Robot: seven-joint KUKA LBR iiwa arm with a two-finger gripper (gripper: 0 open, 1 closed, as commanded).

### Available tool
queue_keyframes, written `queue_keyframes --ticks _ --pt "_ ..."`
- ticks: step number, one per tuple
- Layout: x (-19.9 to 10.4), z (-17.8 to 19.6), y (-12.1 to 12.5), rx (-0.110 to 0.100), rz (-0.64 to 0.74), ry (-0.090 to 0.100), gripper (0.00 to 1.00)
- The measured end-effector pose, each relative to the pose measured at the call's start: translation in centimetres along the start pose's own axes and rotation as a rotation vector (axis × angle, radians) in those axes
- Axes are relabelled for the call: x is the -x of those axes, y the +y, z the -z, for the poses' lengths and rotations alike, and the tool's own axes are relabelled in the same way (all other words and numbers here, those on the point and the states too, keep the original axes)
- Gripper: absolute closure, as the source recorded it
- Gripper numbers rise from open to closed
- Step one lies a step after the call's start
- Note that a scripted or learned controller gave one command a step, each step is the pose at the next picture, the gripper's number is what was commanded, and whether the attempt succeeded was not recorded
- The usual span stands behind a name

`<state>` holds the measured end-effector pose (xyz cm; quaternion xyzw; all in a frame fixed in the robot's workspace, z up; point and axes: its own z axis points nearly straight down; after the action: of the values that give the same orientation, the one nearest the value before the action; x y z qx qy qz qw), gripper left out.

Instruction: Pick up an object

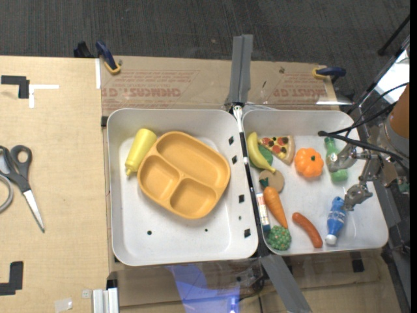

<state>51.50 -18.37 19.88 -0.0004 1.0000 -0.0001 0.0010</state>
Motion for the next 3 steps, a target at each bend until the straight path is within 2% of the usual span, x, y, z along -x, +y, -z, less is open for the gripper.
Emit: queue_keyframes --ticks 1,2,3 --pt "4.1 -10.6 2.6 0.000 0.026 -0.002 0.00" --pt "9.6 -10.6 8.6 0.000 -0.123 -0.002 0.00" --pt "10.2 -8.6 4.4 -0.001 0.035 -0.005 0.00"
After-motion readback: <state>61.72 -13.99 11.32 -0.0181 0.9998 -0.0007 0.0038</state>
